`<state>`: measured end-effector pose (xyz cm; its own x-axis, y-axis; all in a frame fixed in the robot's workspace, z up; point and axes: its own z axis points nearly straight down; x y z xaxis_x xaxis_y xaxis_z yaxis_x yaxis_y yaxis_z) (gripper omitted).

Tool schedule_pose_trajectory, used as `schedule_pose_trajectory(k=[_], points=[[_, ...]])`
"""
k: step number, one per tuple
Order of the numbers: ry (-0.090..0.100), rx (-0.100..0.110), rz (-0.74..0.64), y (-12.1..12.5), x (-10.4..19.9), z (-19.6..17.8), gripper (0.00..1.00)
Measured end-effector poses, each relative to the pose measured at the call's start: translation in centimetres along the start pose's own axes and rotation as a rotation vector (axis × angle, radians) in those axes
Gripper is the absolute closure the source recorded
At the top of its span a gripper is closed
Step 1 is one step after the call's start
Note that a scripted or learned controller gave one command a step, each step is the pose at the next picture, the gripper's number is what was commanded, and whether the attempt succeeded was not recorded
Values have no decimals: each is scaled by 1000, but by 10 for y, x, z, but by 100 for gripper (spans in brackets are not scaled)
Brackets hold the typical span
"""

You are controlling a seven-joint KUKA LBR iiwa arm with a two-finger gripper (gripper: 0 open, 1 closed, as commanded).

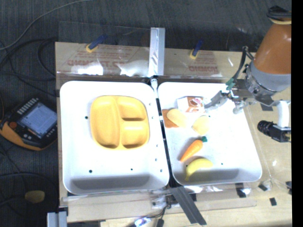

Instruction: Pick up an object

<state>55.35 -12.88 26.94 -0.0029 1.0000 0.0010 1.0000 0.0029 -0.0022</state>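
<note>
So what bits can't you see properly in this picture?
- Gripper: small and blurred in the camera view, so open or shut is unclear.
- Small box: its print is too small to read.
- Banana: its lower side is hidden by the right bin's front wall.

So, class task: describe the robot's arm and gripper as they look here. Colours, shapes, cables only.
The arm is bulky and rounded, with a broad orange band above a grey wrist section. Below that sits a cluster of grey metal parts with a dark cable looping beside them and a small green spot. The gripper ends in slim, pale grey fingers that taper toward the right bin.
</note>
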Motion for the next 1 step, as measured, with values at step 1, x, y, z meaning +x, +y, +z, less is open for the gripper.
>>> schedule_pose_trajectory(k=[1], points=[[1, 2, 77, -30, 2, 121, 0]])
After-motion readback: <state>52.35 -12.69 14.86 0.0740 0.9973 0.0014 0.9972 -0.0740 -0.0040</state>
